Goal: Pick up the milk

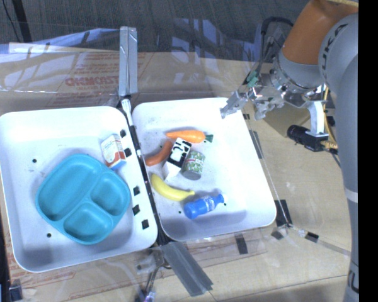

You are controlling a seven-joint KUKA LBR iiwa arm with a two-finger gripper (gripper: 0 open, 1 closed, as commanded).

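The gripper (234, 107) hangs over the far right corner of the right bin (255, 194); whether it's spread or pressed together, I cannot tell. The milk carton (113, 150) stands in the left bin (19, 168), just beside the blue divided plate (82, 199). In the right bin lie a carrot (186, 135), a banana (170, 189), a blue bottle (203, 206) and a small can (193, 163).

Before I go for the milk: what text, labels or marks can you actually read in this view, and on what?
Red print on the sheeting behind the bins: too blurred to read.
Milk carton label: too small.
Black-and-white carton marking: unreadable.
Can label: unreadable.
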